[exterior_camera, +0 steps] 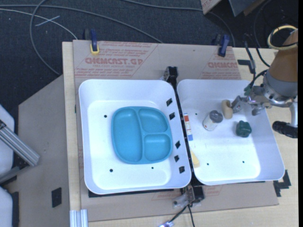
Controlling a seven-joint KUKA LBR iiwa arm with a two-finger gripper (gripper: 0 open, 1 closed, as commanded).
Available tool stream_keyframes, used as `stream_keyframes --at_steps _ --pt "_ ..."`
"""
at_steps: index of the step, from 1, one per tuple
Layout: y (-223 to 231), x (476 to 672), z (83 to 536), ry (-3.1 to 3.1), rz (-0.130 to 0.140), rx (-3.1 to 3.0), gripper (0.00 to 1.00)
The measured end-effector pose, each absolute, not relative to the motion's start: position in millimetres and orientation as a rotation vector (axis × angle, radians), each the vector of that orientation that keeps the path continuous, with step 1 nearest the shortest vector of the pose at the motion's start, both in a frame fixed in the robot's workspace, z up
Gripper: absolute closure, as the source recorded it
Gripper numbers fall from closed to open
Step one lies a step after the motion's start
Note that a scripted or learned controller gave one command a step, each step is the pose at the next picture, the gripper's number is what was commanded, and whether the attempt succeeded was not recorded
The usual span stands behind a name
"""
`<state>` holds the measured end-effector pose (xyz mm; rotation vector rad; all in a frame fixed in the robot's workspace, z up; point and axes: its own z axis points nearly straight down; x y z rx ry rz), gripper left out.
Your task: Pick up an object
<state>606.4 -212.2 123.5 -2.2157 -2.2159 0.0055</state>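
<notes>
The right bin (222, 167) holds three small things. A grey and white cylinder (211, 119) lies left of centre. A tan piece (228, 109) sits just beyond it to the right. A dark green lump (243, 128) rests further right. My gripper (246, 103) hangs over the bin's far right part, just right of the tan piece and above the green lump. The arm's orange band (286, 63) rises at the right edge.
The left bin (94, 174) carries a blue divided plate (141, 135). A small yellow bit (195, 161) lies at the right bin's left wall. Black clips run along the divider (177, 126) between the bins. Cables cross the dark floor behind the bench.
</notes>
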Motion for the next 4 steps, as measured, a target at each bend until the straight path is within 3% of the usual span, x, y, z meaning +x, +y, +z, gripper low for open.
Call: stream_keyframes --at_steps 1,2,4 --pt "-210.7 606.0 82.5 -2.218 0.002 -2.216 0.00" --pt "-211.3 607.8 96.7 -2.222 -0.002 -2.220 1.00" --pt "-220.6 613.0 201.3 -2.227 -0.005 -2.225 1.00"
